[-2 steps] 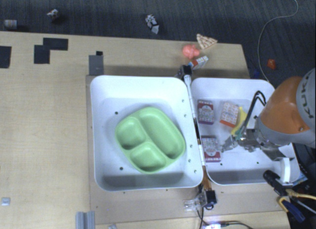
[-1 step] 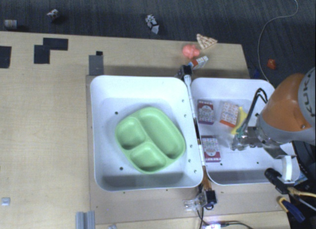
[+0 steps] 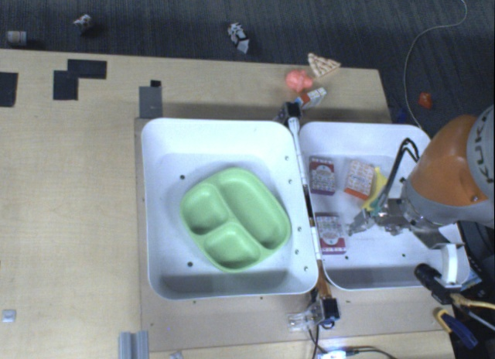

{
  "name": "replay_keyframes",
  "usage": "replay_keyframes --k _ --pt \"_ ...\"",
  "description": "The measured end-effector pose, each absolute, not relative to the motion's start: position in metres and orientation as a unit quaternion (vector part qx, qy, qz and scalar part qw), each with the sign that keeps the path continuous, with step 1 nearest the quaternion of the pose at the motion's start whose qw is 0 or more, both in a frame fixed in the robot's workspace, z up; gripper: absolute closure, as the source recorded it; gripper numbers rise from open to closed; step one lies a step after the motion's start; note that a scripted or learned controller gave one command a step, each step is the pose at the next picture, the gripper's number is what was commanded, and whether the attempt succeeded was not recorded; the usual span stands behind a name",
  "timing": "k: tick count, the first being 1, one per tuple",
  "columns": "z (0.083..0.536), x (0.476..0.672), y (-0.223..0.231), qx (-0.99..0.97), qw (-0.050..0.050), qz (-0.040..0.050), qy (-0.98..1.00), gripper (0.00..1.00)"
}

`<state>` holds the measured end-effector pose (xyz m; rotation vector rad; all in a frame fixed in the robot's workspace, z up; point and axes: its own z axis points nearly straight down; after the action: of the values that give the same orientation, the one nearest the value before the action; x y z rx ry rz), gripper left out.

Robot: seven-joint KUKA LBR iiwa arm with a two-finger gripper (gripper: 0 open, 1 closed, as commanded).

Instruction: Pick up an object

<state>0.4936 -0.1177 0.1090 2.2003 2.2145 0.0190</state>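
Note:
The right white bin holds a maroon-and-white packet and an orange-and-white packet near its far side. A yellow item lies beside the orange packet. A white packet with red print rests by the bin's left wall. My gripper hangs low over the middle of this bin, just right of the white packet and in front of the orange one. Nothing shows between its tips. In the left white bin lies a green divided plate.
On the bench behind the bins lie a pink lump, a wedge-shaped toy and a small red-and-white item. The grey arm with its orange band covers the right bin's right side. Small bits litter the dark floor beyond.

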Motion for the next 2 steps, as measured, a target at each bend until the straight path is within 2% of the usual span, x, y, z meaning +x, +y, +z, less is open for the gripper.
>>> replay_keyframes --k 1,2 --pt "0.09 0.511 -0.094 0.709 0.01 -0.0007 0.705 0.0" --pt "0.102 0.513 -0.088 0.706 0.005 0.0042 0.708 1.0"
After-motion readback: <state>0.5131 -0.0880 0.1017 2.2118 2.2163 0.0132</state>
